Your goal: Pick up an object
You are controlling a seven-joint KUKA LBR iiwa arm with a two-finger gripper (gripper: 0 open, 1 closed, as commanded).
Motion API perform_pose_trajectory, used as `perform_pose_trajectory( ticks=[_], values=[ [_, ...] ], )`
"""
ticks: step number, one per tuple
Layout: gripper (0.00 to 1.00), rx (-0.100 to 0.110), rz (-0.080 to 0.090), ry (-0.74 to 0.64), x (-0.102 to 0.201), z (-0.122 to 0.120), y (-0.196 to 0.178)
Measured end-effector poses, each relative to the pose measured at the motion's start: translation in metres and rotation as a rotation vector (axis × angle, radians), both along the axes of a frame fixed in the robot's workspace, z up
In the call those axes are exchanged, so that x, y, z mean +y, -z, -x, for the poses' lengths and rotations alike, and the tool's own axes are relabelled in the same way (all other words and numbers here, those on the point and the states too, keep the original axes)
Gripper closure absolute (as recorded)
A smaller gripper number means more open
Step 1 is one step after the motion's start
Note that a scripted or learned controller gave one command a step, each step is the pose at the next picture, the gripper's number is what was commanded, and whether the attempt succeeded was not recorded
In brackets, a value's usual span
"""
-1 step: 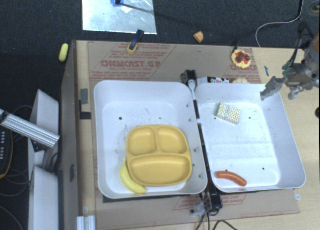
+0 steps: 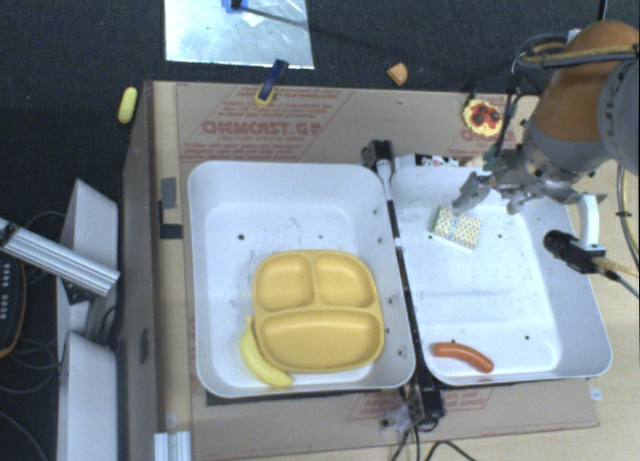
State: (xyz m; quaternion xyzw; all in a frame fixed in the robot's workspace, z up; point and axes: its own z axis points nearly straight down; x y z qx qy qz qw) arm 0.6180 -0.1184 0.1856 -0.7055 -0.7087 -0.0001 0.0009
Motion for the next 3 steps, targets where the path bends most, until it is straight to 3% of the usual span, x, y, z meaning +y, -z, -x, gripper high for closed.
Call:
perform_pose_trajectory(
  ticks=[1,2,3],
  values=[
    [0.0,-0.012,0.004,-0.001,0.001,-0.027,0.096],
    [1.0,-0.019,0.003,-0.003,0.001,-0.029,0.083],
    [0.0,-0.019,0.003,-0.003,0.001,-0.029,0.083]
  ],
)
